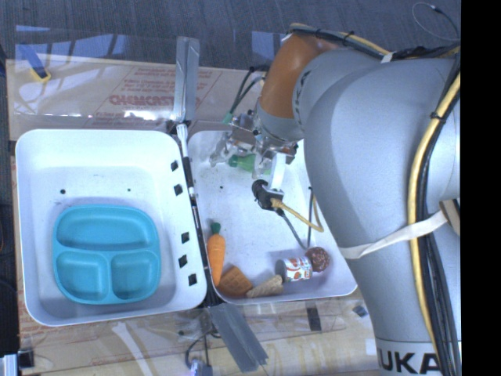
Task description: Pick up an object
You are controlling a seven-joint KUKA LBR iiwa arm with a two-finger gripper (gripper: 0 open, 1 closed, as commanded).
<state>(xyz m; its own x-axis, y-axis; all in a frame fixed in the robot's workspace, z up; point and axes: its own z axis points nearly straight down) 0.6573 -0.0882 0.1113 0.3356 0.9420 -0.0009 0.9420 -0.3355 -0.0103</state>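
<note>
Overhead, one grey arm [368,171] is covering the right bin [235,210] from three o'clock. Two white bins are sitting side by side; the left bin [39,178] is holding one blue divided tray [106,251]. The gripper [250,149] is hanging at the right bin's twelve o'clock, and whether it is holding anything cannot be told. At six o'clock, one carrot [216,255], one bread wedge [235,280], one small bottle [301,266]. Partial lettering "UKA" is showing on the arm's base.

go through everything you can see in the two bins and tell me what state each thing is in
blue tray: lying flat in the left bin, compartments bare
carrot: lying along the right bin's left wall
bread piece: lying below the carrot's tip
small bottle: on its side near the bin's front edge
hand: low over the bin's far end
</note>
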